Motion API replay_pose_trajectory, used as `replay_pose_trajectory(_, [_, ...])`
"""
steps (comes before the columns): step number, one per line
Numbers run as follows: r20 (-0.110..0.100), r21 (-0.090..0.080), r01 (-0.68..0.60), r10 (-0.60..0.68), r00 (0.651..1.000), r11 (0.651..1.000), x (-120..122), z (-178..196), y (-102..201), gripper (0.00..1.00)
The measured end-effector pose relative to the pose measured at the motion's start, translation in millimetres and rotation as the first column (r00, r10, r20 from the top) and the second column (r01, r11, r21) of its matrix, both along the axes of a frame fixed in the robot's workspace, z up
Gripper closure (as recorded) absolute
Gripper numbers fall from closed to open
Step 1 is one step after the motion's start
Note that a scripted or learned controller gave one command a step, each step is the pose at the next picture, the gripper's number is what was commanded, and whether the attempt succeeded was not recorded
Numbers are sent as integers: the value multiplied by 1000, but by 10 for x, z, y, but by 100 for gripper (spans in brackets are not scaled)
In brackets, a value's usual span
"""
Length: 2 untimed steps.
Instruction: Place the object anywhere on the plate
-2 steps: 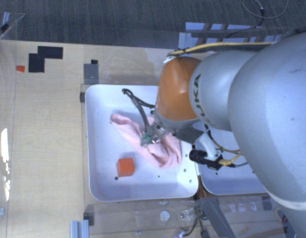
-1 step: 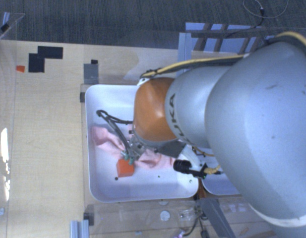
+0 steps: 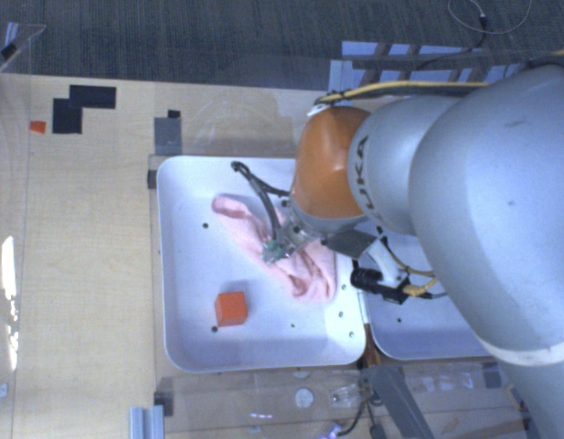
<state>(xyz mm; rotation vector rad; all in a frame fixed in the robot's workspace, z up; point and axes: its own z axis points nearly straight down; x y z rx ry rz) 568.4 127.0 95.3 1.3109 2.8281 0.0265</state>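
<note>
Orange block [image 3: 231,308] in left bin [image 3: 186,245], beside pink cloth [image 3: 300,268]

A robotics lab: KUKA arm [image 3: 464,199] over bench [image 3: 80,273] (taped markers).

a pale wooden surface [image 3: 80,273] carries two white bins [image 3: 186,245], black tape patches [image 3: 80,106] and a small orange mark [image 3: 37,127] at its far left, with dark carpet [image 3: 218,16] beyond.
</note>
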Motion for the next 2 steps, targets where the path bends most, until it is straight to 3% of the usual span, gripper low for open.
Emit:
replay_pose_trajectory(1, [-6,13,143,-143,990,990,-350,3,1082,100])
replay_pose_trajectory(2, [-23,-2,252,-252,967,968,-150,116,123,100])
